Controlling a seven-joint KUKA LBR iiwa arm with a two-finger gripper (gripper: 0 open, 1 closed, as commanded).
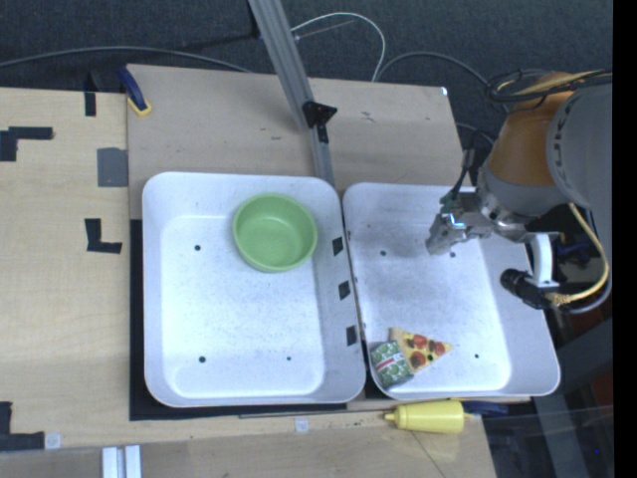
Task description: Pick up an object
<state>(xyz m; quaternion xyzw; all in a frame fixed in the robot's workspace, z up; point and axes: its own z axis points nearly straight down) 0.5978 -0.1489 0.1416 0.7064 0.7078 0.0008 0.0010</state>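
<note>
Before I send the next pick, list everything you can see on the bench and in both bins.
Bins: two, white, shallow, side by side on the bench.
Bowl: one, green, upright, far part of the left bin.
Pizza slice toy: one, yellow with red spots, near edge of the right bin.
Small packet: one, green and white, near-left corner of the right bin, touching the pizza slice.
Bottle: one, yellow, lying on the bench just outside the right bin's near rim.
Arm: one, grey with an orange band, entering from the right.
Gripper: one, over the right bin's far part.
</note>
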